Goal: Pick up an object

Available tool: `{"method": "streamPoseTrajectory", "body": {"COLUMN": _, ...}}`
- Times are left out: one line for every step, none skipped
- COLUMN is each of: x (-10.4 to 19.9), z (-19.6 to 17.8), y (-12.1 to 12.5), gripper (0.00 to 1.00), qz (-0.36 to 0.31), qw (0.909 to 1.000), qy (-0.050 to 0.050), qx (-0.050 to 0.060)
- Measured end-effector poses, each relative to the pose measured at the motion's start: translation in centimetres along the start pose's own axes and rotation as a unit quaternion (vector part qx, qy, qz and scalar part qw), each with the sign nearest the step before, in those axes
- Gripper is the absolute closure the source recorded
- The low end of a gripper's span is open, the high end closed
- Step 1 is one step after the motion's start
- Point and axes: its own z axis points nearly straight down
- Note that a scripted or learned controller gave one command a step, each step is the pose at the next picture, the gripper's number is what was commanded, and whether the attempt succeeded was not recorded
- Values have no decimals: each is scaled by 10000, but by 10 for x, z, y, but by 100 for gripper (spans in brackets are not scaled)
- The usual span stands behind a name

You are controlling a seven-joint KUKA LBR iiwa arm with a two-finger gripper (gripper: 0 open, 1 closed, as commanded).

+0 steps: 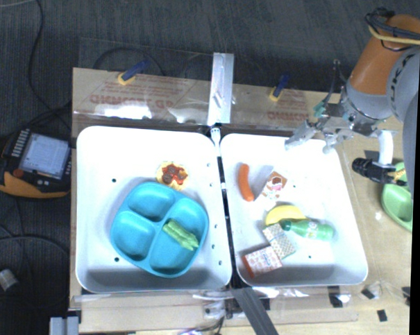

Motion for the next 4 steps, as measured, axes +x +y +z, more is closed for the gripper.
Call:
{"method": "streamPoseTrajectory", "body": {"x": 64, "z": 98, "y": -9, "gripper": 0, "qz": 517, "qw": 9987, "qy": -14, "qx": 10}}
{"method": "streamPoseTrajectory", "body": {"x": 52, "z": 114, "y": -54, "gripper": 0, "qz": 680, "qw": 9977, "qy": -11, "qx": -81}}
{"method": "streamPoseTrajectory", "body": {"x": 53, "z": 107, "y": -53, "gripper": 100, "qz": 661, "qw": 9978, "qy": 9, "qx": -60}}
{"method": "streamPoseTrajectory", "body": {"x": 98, "z": -15, "y": -73, "gripper": 100, "qz": -273, "qw": 9996, "qy": -2, "qx": 3}}
